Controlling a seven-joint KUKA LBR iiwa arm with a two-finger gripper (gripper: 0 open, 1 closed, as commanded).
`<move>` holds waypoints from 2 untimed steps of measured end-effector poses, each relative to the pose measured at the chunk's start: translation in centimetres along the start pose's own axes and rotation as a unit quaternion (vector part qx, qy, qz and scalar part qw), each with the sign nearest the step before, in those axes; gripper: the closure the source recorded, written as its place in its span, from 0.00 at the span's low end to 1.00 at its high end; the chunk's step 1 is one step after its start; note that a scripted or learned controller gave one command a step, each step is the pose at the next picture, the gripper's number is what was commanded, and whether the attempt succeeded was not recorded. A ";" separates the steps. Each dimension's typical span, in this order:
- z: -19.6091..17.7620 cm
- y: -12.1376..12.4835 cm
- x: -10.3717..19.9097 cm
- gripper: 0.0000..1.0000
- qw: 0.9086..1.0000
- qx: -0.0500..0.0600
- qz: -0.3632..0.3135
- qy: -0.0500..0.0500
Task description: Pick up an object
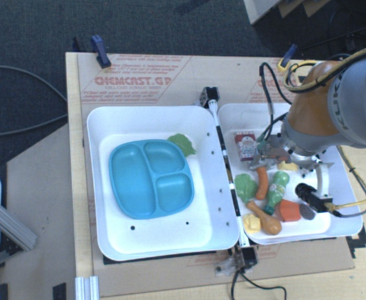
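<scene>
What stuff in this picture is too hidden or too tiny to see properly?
- The gripper: the arm's wrist covers it from above, so its fingers can't be judged.
- The right bin: the arm hides its far right part.
- The red packet: its label is too small to read.
- The green leaf: the blue tray may hide its lower edge.

Two white bins on a bench, arm over the right one

Left bin (102, 167): blue divided plate (150, 178), green leaf (182, 144) at its upper edge; right bin (342, 227): red packet (246, 146), carrot (262, 184), green bottle (276, 189), red block (289, 210), drumstick (265, 219); gripper (281, 160) low above these; grey-orange arm (333, 102) entering from right
</scene>
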State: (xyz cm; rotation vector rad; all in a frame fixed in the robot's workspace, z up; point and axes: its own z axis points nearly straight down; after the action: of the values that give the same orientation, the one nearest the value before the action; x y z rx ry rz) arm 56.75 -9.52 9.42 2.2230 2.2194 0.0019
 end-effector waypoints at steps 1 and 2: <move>-9.1 5.1 4.9 1.00 1.000 -0.001 -0.001 0.000; -12.7 7.4 11.6 1.00 1.000 -0.001 -0.002 0.000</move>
State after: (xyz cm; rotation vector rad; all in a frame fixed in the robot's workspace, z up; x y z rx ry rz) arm 64.13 2.08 22.16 2.2182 2.2228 0.0032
